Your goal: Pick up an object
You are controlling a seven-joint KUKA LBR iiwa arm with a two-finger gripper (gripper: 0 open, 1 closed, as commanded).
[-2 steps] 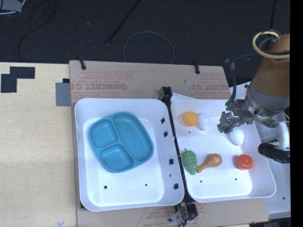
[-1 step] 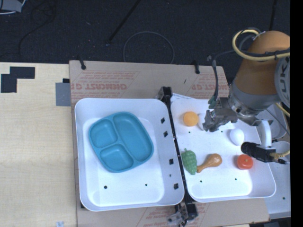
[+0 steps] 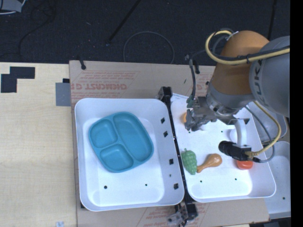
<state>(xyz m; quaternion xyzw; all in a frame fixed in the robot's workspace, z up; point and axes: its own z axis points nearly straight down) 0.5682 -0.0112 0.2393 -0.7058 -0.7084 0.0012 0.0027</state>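
In the right bin (image 3: 222, 183), the gripper (image 3: 193, 121) is hanging by a small orange piece (image 3: 184, 118); its hold is unclear, and nothing is looking lifted.

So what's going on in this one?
The arm's gripper is low in the right bin's upper-left corner, beside a small orange piece. A green toy, a tan drumstick-shaped toy and a red piece lie lower down. A blue divided plate sits in the left bin.

even overhead light, bright white bins (image 3: 94, 193) w/ mild glare, soft shadows, dark background, slightly soft focus
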